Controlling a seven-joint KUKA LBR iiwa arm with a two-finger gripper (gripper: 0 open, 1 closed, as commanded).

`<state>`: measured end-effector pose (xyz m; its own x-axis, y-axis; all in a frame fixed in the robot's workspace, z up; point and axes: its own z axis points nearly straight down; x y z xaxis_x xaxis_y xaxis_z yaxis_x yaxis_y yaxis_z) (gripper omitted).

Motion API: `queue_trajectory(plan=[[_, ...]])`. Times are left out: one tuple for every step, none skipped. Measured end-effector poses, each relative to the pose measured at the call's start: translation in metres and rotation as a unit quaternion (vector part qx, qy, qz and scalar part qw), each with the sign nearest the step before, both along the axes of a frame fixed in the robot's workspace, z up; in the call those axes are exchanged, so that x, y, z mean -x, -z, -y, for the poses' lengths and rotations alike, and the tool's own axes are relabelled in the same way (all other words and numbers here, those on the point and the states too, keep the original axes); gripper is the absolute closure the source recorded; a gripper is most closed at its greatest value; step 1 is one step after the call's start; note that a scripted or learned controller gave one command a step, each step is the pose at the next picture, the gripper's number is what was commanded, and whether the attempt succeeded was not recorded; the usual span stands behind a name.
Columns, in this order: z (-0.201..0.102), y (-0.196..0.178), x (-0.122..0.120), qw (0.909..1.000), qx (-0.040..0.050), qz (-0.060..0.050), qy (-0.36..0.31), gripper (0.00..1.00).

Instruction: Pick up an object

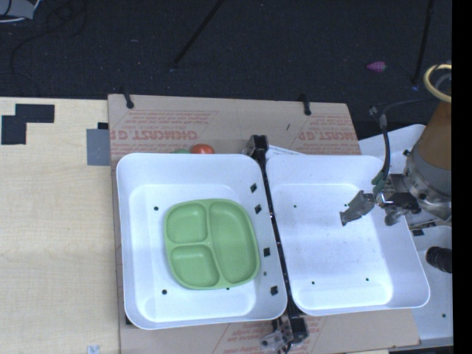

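I'm looking down on the green divided plate (212, 243), lying flat in the left bin (140, 198), alone on its floor. To the plate's right, past the black divider, my gripper (359, 207) hangs over the right bin (332, 286), reaching in from that bin's right edge. Whether its fingers are spread or closed, I cannot tell from here; nothing shows between them. Behind the plate, beyond the bin's far rim, a small red object (201, 150) sits on the cardboard (221, 124).

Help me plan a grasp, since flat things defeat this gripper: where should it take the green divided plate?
Probably the raised outer rim of the green divided plate, coming from above with one finger inside and one outside. It lies flat in the left bin, so its sides offer little to pinch.
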<state>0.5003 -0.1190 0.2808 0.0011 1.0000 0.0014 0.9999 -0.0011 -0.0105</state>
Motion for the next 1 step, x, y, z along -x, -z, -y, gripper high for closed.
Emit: queue_trajectory(plan=[[0.0002, -0.0042, -0.0014, 1.0, 0.0008, 0.005, -0.001, 0.0]])
